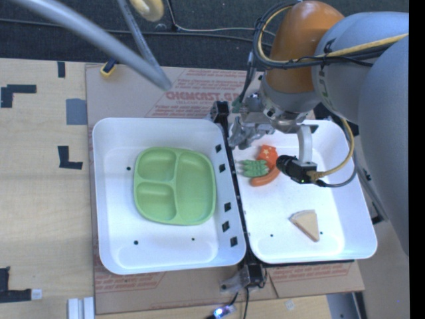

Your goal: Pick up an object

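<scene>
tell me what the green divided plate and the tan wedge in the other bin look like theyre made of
Green divided plate: likely molded plastic, one uniform matte pale green with soft rounded compartment ridges.
Tan wedge: looks like a toy food piece, maybe plastic or foam; a flat tan face with a paler edge, dull with no shine. The view is too small to settle which.

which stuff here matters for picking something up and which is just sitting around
Part of the job:
gripper
orange and green toy just below it in the right bin
tan wedge, also in that bin

Just lying about:
green divided plate in the left bin
cardboard sheet under both bins
</scene>
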Robot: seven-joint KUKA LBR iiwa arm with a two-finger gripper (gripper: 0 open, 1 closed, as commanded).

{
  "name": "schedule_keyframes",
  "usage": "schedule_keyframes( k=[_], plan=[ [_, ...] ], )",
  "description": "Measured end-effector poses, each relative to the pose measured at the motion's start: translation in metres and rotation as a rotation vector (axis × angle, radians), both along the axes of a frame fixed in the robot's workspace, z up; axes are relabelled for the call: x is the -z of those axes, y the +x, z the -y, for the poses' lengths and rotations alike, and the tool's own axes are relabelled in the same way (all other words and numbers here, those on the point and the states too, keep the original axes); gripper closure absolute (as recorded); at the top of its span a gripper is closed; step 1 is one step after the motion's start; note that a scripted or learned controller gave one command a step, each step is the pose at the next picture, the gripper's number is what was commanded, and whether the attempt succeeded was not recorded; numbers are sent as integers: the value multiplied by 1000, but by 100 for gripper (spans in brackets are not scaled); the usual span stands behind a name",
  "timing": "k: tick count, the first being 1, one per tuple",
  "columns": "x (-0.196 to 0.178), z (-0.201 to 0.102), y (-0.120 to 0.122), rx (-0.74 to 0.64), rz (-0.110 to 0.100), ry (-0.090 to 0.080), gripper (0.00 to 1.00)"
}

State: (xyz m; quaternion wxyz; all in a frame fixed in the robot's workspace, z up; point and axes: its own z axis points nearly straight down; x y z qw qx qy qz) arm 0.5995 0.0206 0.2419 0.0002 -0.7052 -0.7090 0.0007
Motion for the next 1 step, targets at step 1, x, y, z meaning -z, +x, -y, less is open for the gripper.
schedule_keyframes(
  k=[1],
  plan=[
    [-4, -47, 20, 0, 1, 1, 100]
  ],
)
